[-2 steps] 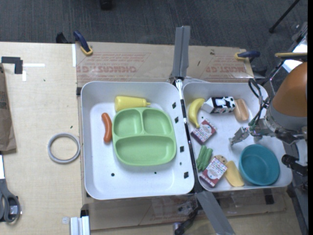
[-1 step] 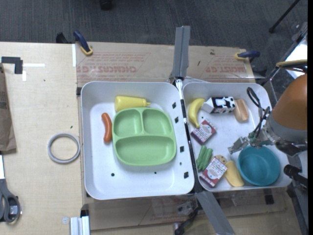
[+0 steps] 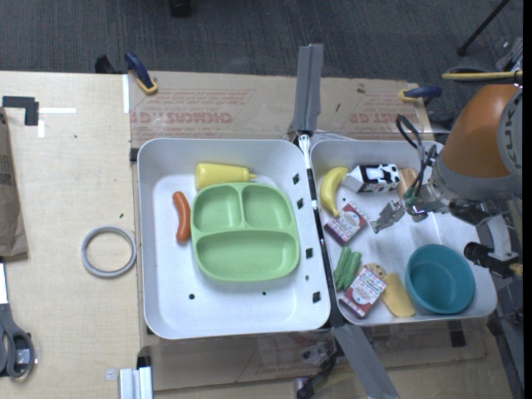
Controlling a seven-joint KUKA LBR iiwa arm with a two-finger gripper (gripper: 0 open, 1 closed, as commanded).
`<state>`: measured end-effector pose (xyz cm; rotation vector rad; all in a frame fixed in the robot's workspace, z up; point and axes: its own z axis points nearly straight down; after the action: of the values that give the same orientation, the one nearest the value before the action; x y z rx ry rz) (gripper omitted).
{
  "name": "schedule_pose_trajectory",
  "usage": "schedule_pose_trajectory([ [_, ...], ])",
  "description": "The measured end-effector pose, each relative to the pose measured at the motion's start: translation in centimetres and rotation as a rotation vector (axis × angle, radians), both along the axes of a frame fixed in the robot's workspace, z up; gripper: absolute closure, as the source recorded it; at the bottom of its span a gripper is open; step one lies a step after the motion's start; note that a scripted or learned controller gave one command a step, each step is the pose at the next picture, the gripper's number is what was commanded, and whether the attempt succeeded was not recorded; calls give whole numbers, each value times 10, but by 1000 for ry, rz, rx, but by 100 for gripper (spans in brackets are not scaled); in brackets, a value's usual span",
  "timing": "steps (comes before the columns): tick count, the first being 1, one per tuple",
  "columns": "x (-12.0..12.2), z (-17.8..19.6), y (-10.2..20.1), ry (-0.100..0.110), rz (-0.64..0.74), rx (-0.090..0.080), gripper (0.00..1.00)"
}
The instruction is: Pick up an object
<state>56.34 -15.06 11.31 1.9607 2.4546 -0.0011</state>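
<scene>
Bins [image 3: 158,248] first: two shallow white trays side by side. Take the teal bowl [image 3: 440,278], in the right tray's near right corner, as your landmark. Far to its left, in the other tray, sits a green divided plate [image 3: 245,229]. The arm's gripper [image 3: 389,217] hovers up and left of the bowl; its fingers look slightly parted with nothing between them, though you cannot tell this for sure. Just left of the gripper lies a red packet [image 3: 346,224], its long axis slanted; you would judge it the nearest target. Farther from the bowl lie a banana [image 3: 332,188] and green pods [image 3: 347,267].
</scene>
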Motion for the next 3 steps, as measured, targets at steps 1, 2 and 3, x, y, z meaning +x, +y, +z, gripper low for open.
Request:
schedule_pose_trajectory([
  [1,83,67,-33,-3,80,-2,0],
  [2,94,60,-23,-2,195,-2,0],
  [3,44,16,-48,0,200,-1,0],
])
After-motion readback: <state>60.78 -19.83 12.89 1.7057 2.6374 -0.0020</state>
